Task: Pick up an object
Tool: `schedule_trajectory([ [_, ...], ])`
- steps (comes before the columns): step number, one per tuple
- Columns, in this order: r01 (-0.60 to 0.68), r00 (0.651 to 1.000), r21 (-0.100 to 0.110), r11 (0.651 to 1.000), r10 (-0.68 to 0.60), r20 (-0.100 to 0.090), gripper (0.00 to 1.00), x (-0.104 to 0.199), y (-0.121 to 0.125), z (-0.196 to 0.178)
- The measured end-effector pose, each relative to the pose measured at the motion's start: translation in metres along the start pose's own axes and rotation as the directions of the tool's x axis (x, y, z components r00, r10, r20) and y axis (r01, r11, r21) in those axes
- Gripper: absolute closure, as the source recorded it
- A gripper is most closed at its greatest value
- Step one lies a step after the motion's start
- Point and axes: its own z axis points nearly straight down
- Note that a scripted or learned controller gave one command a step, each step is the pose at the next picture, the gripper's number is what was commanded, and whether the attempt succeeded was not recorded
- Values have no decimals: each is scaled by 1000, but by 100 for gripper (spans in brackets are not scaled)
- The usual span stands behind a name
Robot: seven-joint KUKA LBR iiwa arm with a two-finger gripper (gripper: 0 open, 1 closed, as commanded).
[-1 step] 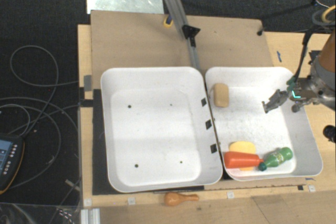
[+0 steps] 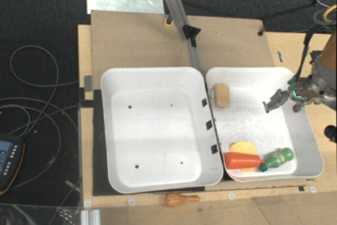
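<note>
Over the right bin [image 2: 303, 129], near its right wall: pincer [image 2: 284, 98], fingers spread, nothing between them, hanging above bare floor. Down at the bin's near edge, 3 things bunched up: carrot [image 2: 241, 160] lying left-right, yellow piece [image 2: 244, 148] touching its top side, green bottle [image 2: 277, 158] tilted, cap end against the carrot's tip. Up by the left wall, alone: tan block [image 2: 221, 95], roughly level with the pincer, well apart across open floor. Probably the easiest pick, with nothing crowding it and its long axis running front to back, so fingers closing left-right. Bottle nearer, though, toward the front. Left bin [image 2: 110, 113] holding nothing worth chasing. Orange thing [image 2: 181, 198] out on the worktop [image 2: 226, 39], front edge, outside both bins.
</note>
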Motion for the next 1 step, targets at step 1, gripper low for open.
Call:
schedule_trajectory([
  [1, -3, 1000, 5, 1000, 3, -1, 0, 0, 8, 45],
])
